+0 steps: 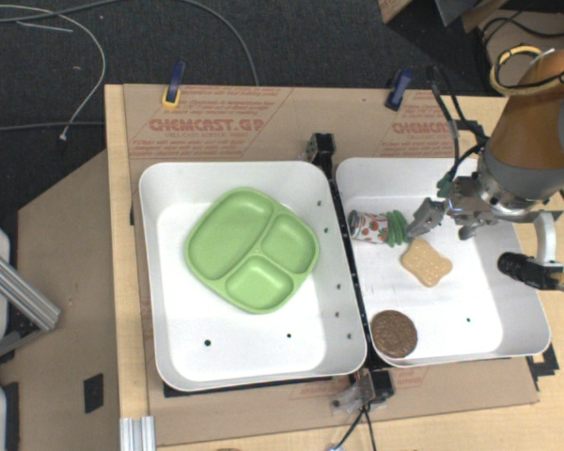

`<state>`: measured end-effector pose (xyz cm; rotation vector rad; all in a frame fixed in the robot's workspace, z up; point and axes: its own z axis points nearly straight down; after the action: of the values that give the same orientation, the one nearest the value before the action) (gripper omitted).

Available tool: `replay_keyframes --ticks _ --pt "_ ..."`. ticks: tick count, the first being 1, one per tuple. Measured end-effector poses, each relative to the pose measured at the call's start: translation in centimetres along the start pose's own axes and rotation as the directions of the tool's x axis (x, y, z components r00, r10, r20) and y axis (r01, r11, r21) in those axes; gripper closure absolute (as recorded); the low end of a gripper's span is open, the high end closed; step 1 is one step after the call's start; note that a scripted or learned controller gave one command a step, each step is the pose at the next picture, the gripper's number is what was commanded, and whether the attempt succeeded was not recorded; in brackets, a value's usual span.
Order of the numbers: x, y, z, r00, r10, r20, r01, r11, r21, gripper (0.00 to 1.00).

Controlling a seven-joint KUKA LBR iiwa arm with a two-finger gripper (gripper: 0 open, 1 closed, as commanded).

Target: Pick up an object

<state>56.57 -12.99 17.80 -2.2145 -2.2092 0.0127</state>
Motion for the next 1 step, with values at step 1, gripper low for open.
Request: replay_keyframes --ticks 1 --pt "0.02 0.32 -0.72 1.000 -0.003 0.002 0.003 1.000 -0.014 0.00"
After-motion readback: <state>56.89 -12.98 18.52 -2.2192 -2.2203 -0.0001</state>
